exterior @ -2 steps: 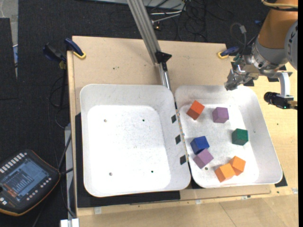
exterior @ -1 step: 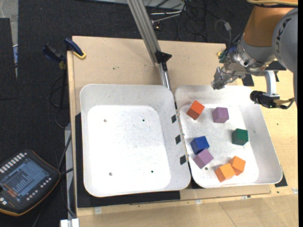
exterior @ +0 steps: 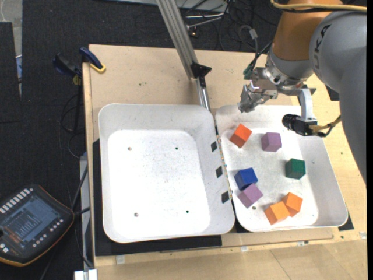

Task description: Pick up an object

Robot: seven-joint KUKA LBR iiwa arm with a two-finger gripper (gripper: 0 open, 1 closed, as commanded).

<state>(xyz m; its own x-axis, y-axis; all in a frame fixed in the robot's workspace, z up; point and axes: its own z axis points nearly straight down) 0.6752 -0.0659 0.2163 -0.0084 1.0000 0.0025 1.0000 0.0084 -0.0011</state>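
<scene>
objects for picking: seven small blocks lie in the right bin (exterior: 326, 174). an orange block (exterior: 240, 135) sits nearest the bin's upper left corner. a purple block (exterior: 271, 141) lies just to its right, apart from it. a green block (exterior: 295, 168) rests further down toward the right wall. a blue block (exterior: 245, 177) sits close to the bin's left wall, with a second purple block (exterior: 250, 195) touching its lower edge. two more orange blocks lie near the front rim: one (exterior: 276, 212) lower and to the left, the other (exterior: 293, 203) just beside it, the pair appearing to touch.

the left bin (exterior: 111, 156) adjoins the right bin along their shared edge; its floor is speckled white.

the gripper (exterior: 249, 104) hangs over the upper left corner of the right bin, above and slightly right of the first orange block. nothing is seen between its fingers. whether the pincer stands wide or narrow cannot be told from this angle; the fingertips blur against the bin rim.

the arm (exterior: 326, 34) enters from the right, its orange band above the wrist.

a handheld control pendant (exterior: 29, 223) lies at the lower left, off the bench. a blue and yellow clamp (exterior: 90, 59) grips the bench's upper left corner. a metal pole (exterior: 178, 31) slants down to the bench behind the bins.
</scene>
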